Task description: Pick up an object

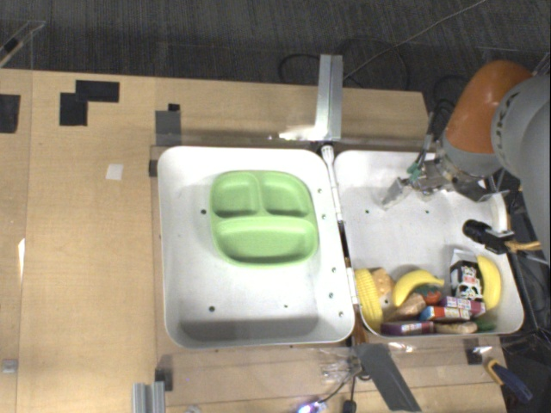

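Observation:
My gripper [398,194] hangs over the far part of the right bin [405,239], pointing down and left, with nothing visibly in it. The objects lie heaped along that bin's near edge, well apart from the gripper. Among them are a yellow corn cob [370,289], a banana [418,280], a second yellow curved piece [489,278], a small black-and-white box [466,282], a brown lump [411,304], a red piece [441,313] and a purple stick [405,327].
The left bin [185,256] holds a green divided plate [262,216] in its far half. A metal post [331,93] stands behind the wall shared by the two bins. The grey arm with its orange band [486,101] comes in from the right.

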